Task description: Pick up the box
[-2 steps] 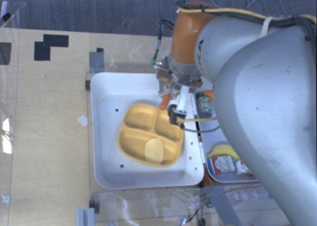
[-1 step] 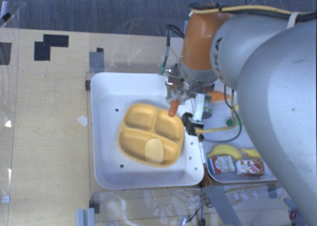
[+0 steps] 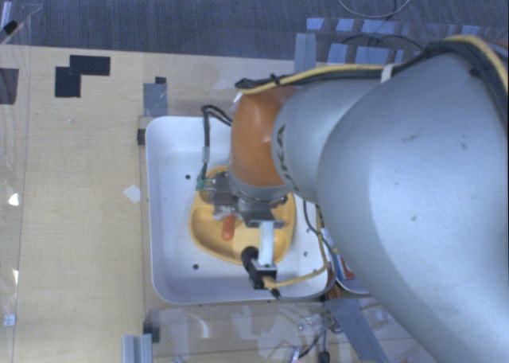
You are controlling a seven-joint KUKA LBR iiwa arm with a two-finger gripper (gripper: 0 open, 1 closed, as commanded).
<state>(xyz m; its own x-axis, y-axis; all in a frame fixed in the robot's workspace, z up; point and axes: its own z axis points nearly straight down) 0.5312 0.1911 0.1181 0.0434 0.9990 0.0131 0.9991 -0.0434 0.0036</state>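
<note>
Behind the bench lies a grey-blue carpet. The bench itself is a pale wooden surface, and on its left part we see black angular tape marks. Further to the right stands the shallow white plastic bin. A yellow rounded flat dish lies in it, with a small orange-red piece on top.

The gripper is low over this dish, directly above its right half, and its own body covers what is beneath it. We cannot tell whether the gripper is wide or narrow, or whether it holds something.

The large grey arm with the orange band covers almost everything to the right of it. We cannot identify the box with certainty. The best candidate in our judgement is a small white corner with red and blue print, just right of the white bin and near the gripper, lower and to its right. Its long axis is hidden under the arm. If this is the box, the gripper must go to the right, and the bin wall stands between.
</note>
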